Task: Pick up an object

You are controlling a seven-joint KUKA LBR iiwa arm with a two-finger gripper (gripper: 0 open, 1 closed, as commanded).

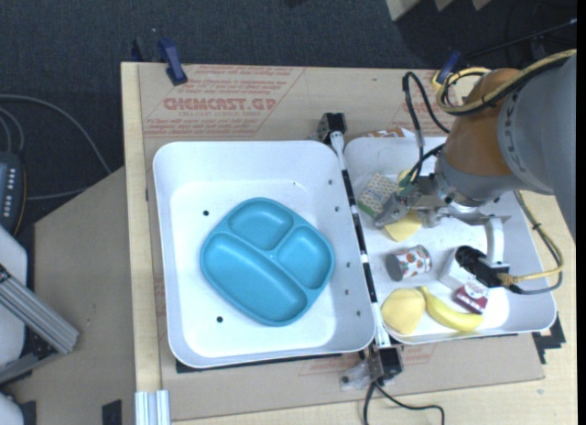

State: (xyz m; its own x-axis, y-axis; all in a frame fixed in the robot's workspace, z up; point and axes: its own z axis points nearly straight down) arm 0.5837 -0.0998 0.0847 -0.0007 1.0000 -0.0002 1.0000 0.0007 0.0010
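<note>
My gripper (409, 207) is low in the right bin (536, 318), near its left wall. It sits right over a small pale yellow piece (400, 229) and beside a greenish packet (374, 195). Closer to the front lie a small grey and red can (409, 261), a round yellow fruit (402, 311), a banana (451, 314) and a small red and white item (472, 299). The gripper's body hides whatever is directly under it.
The left bin (183, 185) holds a blue divided plate (266, 259). A ridge with black clips (352, 222) separates the two bins. The arm's orange band (476, 144) and grey link (545, 125) hang over the right bin's far half.
</note>
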